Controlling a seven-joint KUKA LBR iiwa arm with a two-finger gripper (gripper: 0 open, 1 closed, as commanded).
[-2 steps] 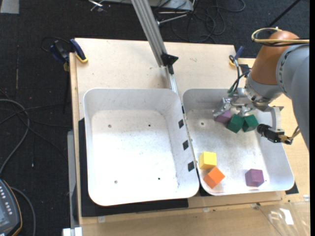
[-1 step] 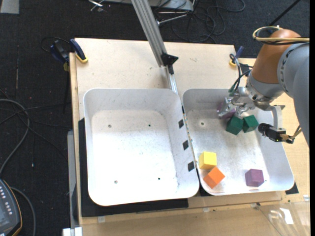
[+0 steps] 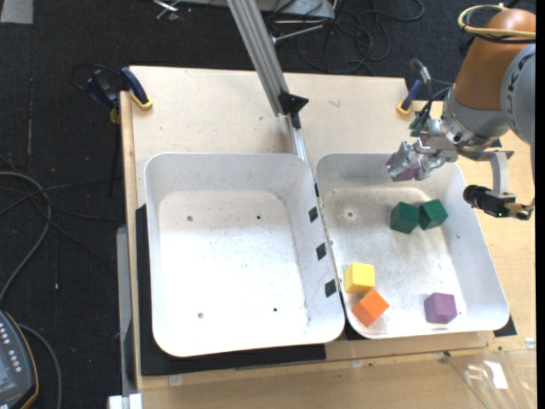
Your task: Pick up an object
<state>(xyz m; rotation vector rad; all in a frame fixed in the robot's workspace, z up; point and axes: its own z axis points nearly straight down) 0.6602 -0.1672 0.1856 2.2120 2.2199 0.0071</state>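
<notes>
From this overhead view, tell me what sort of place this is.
Most likely a robotics lab test bench: a KUKA arm's gripper hangs over two white bins, coloured foam blocks such as the yellow cube lie inside, and loose cables trail across the dark floor.

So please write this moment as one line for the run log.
gripper: over right bin far edge | purple object at fingertips, hold unclear | blocks in right bin: two green, yellow, orange, purple | left bin: none seen
</notes>
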